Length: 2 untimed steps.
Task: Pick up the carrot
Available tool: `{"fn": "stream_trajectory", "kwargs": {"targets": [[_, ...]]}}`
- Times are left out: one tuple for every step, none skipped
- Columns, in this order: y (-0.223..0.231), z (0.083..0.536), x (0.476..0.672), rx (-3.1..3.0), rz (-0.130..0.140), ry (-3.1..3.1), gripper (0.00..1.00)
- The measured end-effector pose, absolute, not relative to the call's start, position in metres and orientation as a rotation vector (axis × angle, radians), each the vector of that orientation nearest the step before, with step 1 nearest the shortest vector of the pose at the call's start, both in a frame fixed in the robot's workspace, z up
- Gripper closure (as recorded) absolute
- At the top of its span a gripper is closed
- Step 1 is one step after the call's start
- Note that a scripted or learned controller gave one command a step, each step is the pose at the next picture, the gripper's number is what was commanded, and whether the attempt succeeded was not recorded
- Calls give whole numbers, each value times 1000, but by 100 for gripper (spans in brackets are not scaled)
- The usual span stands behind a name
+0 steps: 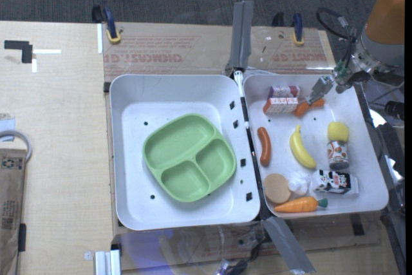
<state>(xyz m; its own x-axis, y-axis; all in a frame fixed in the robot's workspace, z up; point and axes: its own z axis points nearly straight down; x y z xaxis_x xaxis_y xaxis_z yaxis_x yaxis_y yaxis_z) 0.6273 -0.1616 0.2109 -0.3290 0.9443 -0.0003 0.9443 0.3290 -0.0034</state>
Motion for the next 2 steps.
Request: {"fn": "stream_trajectory", "kwargs": {"targets": [[-214, 99, 654, -1764, 2, -2598, 0], [-148, 136, 600, -1779, 3, -2585, 0]]}}
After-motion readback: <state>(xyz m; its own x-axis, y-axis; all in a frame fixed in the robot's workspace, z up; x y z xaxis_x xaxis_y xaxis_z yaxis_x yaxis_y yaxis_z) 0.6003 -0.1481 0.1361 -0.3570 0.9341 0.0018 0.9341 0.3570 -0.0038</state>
